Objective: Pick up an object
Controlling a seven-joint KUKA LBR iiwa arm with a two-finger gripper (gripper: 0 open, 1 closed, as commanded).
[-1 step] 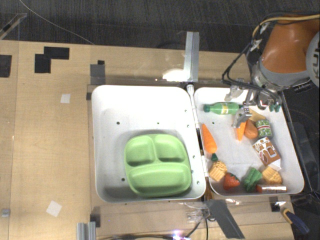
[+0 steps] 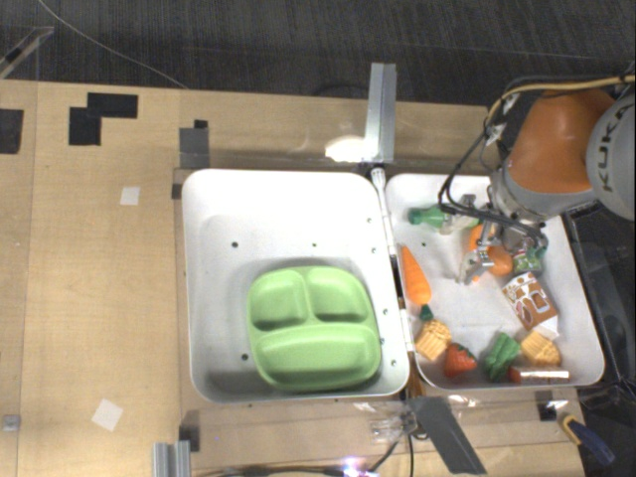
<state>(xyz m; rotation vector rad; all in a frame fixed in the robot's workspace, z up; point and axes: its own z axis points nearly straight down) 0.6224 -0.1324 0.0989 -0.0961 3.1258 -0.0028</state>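
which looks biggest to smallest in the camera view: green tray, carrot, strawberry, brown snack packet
1. green tray, by far the largest, in the left bin
2. carrot, long and thin
3. brown snack packet, close to the carrot in area, so that order is unsure
4. strawberry, smallest

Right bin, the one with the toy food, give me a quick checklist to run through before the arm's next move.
1. Tool is over the right bin: ok.
2. An object lies under the tool: ok, a small orange piece is beside it.
3. Object seen between the tool's fingers: cannot tell.
4. Neighbours leave room: not ok, a brown-and-white packet and a green piece crowd that spot.
5. Carrot is apart from the tool: ok.
6. Green tray stays in the left bin: ok.
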